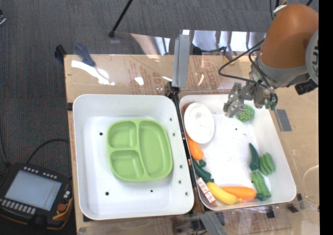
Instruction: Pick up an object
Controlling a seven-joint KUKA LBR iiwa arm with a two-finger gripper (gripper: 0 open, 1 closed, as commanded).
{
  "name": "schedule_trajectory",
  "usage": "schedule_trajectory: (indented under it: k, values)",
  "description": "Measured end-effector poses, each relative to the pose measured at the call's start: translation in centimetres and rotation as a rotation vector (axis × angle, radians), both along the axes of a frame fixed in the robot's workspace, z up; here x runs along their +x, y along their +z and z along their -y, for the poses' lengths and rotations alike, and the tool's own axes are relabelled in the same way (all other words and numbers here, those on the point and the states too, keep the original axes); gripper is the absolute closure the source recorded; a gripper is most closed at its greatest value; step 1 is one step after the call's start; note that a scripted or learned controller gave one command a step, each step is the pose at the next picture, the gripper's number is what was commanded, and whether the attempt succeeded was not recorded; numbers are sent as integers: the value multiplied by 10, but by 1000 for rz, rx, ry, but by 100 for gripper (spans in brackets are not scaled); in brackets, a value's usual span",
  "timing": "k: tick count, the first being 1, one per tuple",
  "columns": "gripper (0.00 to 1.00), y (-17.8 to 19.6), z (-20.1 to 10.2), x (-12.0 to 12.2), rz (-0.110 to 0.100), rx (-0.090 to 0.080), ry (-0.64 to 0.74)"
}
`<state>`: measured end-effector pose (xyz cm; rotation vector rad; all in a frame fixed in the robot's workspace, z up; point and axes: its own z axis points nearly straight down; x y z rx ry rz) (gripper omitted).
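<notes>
Camera view is showing the gripper (242,104) hanging over the far part of the right bin (277,145), with a green broccoli-like piece (245,113) sitting right under and just beside it; whether that piece is being pinched or merely touched I cannot tell, and the grasp state is not readable from this angle. Nearest on the gripper's other side, a white round dish (199,122) is lying against the bin's dividing wall. Further toward the near edge, an orange carrot (195,150) is lying just below the dish, dark green pods (261,163) are clustering along the outer side, and a yellow banana (221,193) and a second carrot (240,192) are lying together at the near rim. Well apart, the left bin (88,114) is carrying a green divided plate (139,149). Judged risks: the broccoli piece is small and lumpy, so it may be rolling away from an off-centre approach; it is also lying near the bin's far wall, which may be fouling the descent.
</notes>
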<state>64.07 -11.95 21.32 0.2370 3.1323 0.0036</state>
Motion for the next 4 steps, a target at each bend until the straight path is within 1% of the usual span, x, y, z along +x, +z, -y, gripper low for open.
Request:
schedule_trajectory:
  k: [2, 3, 4]
  values:
    - [100, 22, -1, 3, 9, 0, 4]
    - [100, 6, -72, -40, -1, 0, -21]
    - [100, -55, 1, -23, -2, 0, 400]
